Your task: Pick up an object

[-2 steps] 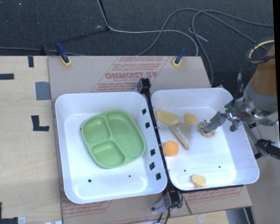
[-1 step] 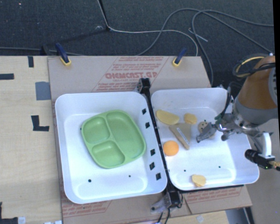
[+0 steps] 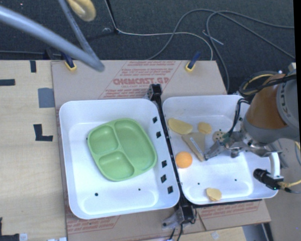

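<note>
The right bin (image 3: 205, 100) holds several small items. A pale yellow piece (image 3: 180, 126) lies near its back left, with a smaller yellow piece (image 3: 204, 127) beside it. An orange ball (image 3: 184, 160) rests by the left wall, and another yellow piece (image 3: 213, 194) lies near the front wall. A tan stick (image 3: 193, 146) lies slantwise in the middle. My gripper (image 3: 211, 152) reaches in from the right, low in the bin, its tip right next to the stick's near end and to the right of the ball. Nothing shows as held.
The left bin (image 3: 72, 162) holds a green divided plate (image 3: 123, 149). A black divider with clips (image 3: 164, 142) runs between the bins. The arm's grey and orange wrist (image 3: 268, 114) hangs over the right bin's right wall. Cables trail behind the bins.
</note>
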Action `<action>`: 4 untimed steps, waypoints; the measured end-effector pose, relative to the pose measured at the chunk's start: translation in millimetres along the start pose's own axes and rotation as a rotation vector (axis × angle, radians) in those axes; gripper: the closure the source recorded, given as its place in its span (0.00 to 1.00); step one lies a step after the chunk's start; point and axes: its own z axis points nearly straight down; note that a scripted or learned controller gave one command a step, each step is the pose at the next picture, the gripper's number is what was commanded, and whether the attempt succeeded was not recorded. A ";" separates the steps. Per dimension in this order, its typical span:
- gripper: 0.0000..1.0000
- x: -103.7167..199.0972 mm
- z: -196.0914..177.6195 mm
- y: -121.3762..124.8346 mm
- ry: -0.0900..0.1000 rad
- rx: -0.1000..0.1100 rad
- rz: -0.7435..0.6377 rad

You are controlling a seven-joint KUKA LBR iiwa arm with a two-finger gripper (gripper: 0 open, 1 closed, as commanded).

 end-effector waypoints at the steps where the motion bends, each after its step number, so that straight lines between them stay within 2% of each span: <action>1: 1.00 0.2 -13.1 0.7 0.000 -0.002 0.000; 3: 1.00 20.9 -113.5 -0.5 0.000 -0.006 -0.001; 4: 1.00 12.5 -165.7 -5.9 -0.001 -0.007 0.000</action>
